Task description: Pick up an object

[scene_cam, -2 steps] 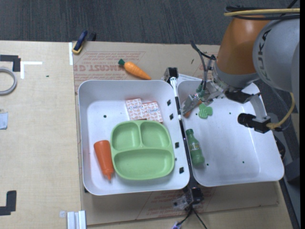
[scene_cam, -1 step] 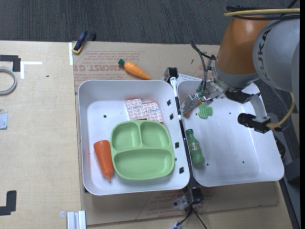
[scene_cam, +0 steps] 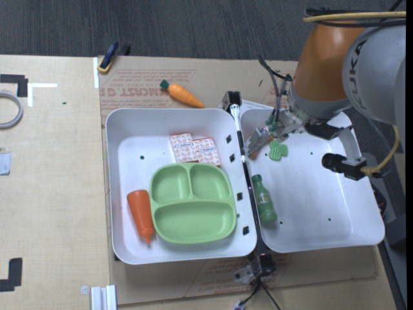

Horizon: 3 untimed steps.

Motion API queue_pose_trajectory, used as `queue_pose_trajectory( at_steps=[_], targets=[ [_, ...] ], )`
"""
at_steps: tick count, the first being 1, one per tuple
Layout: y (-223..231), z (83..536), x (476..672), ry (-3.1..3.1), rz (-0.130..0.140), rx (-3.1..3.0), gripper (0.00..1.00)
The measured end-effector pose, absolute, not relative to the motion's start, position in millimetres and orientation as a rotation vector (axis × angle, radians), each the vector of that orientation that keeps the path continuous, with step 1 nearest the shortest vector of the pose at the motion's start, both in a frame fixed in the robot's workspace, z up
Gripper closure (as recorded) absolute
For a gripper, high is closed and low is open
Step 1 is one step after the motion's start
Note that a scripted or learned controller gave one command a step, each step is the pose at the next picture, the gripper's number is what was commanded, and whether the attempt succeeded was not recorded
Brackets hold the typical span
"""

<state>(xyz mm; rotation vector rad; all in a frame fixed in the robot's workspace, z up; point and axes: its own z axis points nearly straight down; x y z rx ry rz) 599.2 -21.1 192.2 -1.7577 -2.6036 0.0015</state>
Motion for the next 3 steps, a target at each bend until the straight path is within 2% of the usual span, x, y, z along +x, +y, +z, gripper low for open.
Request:
queue_pose_trajectory(
  at_steps=[3],
  targets=[
    [-21.1, 192.2, 599.2, -2.604, 0.001, -1.758, 0.00]
  ],
)
